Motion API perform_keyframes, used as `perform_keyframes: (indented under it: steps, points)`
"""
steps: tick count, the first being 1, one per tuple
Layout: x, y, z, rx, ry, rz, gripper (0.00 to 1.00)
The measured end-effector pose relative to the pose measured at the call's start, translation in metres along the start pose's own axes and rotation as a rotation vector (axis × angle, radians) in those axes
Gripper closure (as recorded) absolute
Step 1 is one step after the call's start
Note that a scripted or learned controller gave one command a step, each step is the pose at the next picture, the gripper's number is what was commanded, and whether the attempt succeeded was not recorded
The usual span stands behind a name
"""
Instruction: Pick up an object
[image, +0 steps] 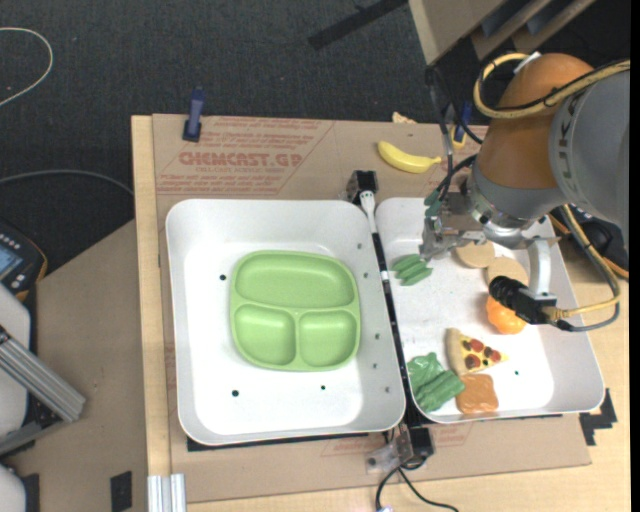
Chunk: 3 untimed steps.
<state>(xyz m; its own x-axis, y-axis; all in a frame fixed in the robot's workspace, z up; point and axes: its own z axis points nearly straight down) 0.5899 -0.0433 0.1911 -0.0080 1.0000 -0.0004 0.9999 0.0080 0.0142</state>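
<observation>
My gripper (432, 243) reaches down into the right bin (570, 385) near its far left corner. Its tip hangs just above and to the right of a small green pod (409, 268) lying on the bin floor by the left wall. Whether it touches the pod I cannot make out. Further toys lie in the same bin: an orange fruit (504, 316) partly behind a black cable fitting, a pizza slice (474, 352), a green bean bundle (435, 380), a brown nugget (478, 395) and a tan disc (474, 253) under the wrist.
The left bin (200, 400) bears a green divided plate (295, 308). A yellow banana (405, 157) lies on the cardboard beyond the right bin. A black clamp (361, 185) sits at the far end of the wall between the bins. The arm's cables loop over the right bin's right side.
</observation>
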Motion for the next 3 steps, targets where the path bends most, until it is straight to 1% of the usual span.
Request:
perform_keyframes:
  steps: [1, 2, 3]
  points:
    - [-0.005, 0.015, -0.282, -0.009, -0.002, 0.006, 1.00]
    - [-0.016, -0.023, -0.188, 0.024, 0.001, 0.011, 1.00]
    - [-0.116, -0.022, -0.075, 0.023, -0.001, 0.017, 1.00]
